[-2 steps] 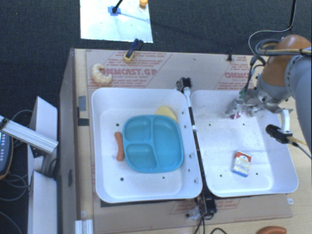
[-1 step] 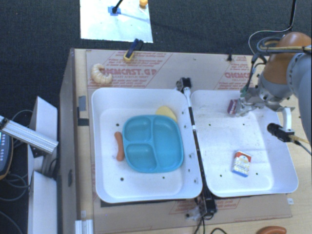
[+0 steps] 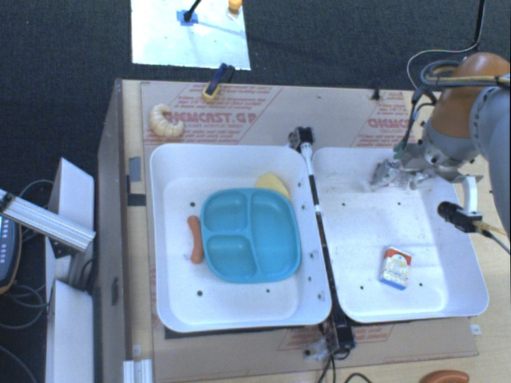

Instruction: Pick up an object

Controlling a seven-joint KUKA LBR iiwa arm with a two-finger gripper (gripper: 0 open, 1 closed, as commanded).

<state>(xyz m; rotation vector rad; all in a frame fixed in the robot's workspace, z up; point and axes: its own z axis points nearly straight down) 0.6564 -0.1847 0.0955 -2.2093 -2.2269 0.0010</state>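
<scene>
In the right bin (image 3: 447,294) a small white carton (image 3: 395,267) with a red top lies flat near the front. My gripper (image 3: 386,175) hovers over the back of that bin, well behind the carton, and nothing shows in it. The left bin (image 3: 172,238) holds a blue divided plate (image 3: 250,234). An orange sausage (image 3: 195,238) lies along the plate's left side, and a yellow piece (image 3: 273,183) peeks out behind its back edge.
A central divider rail (image 3: 314,206) separates the two bins. On the bench behind the left bin lie a pale croissant-shaped toy (image 3: 165,120) and a yellow-and-black tool (image 3: 215,82). An orange object (image 3: 447,376) sits at the bench's front right corner.
</scene>
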